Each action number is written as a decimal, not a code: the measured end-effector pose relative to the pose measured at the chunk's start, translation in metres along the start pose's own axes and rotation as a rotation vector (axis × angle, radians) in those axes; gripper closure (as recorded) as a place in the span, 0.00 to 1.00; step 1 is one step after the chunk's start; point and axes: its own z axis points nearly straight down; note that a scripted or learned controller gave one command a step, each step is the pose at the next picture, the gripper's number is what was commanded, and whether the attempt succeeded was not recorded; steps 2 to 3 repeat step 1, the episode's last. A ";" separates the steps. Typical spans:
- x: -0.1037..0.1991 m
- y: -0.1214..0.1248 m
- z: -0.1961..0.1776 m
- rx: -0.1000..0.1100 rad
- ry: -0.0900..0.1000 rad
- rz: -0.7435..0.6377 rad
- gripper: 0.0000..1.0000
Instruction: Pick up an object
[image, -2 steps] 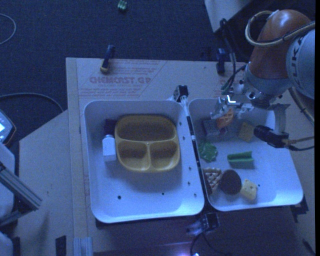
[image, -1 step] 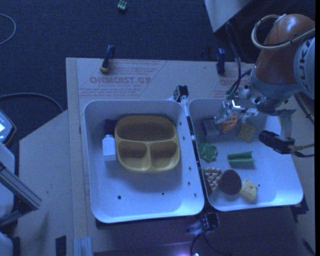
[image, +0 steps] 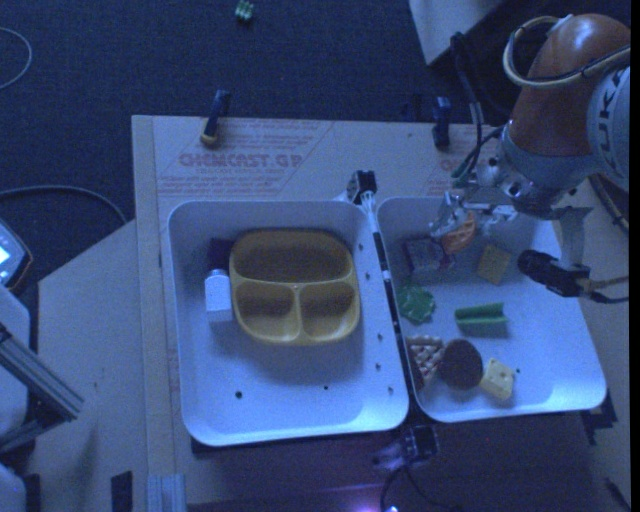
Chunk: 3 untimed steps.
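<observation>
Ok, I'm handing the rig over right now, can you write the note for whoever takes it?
Gripper: low over the right bin's far left part, an orange piece at its tip; a grasp cannot be confirmed.
Right bin also holds a dark block, green leaf-shaped piece, green bar, tan square, brown round piece, yellow cheese piece.
Left bin: yellow divided tray, small white bottle.
Done: approach. Left: confirm grasp, lift.

Faint reddish lettering is printed on the pale protective sheet (image: 255, 155) laid over the counter, just behind the left bin; it can be read roughly as "CHEMCAST GP", with smaller lines beneath too blurred to make out. White letters "UK" are seen on the arm (image: 622, 95).
</observation>
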 end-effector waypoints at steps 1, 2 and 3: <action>0.002 0.006 0.001 0.000 0.000 0.000 1.00; 0.002 0.006 0.001 0.000 0.000 0.000 1.00; 0.002 0.006 0.001 0.000 0.000 0.000 1.00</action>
